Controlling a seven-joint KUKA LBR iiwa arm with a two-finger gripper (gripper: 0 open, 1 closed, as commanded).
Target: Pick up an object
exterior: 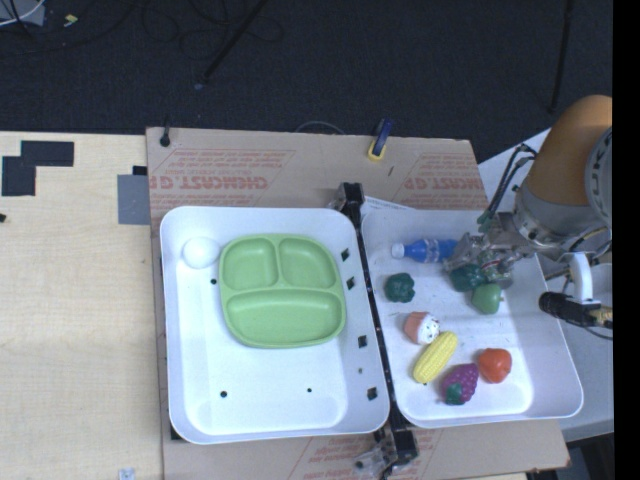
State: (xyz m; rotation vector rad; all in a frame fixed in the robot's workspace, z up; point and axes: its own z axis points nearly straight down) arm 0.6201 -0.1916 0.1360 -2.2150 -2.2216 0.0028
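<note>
White plastic makes up the two shallow bins, side by side on a sheet of printed brown cardboard (300,168). The left bin (200,388) holds two things: one pale green divided tray (281,290) with three compartments, lying flat near its middle, and one small white ball (199,252) just beside the tray's far left corner. The right bin (545,368) holds the toy foods. One small clear bottle with a blue cap and label (424,250) lies on its side at the far end. One dark green broccoli-like piece (400,288) sits apart near the bin's left wall. Nearer to the camera is one small pink and white figure (422,327), and touching it on its near side one yellow corn cob (435,357), lying at a slant. One purple bunch of grapes with a green stem (459,383) sits just beside the corn's near end, and one red tomato-like piece (494,365) lies just right of the grapes. The grey arm with its orange band (568,153) reaches in from the right, and the gripper (480,263) is low over the bin's far right part, right of the bottle. Two green pieces sit right at it, one dark teal (464,279) and one lighter green round one (487,297); whether it is open, closed or grasping either cannot be told, since cables and metal parts crowd that spot. One blue and yellow clamp (379,140) sits on the cardboard's far edge.
</note>
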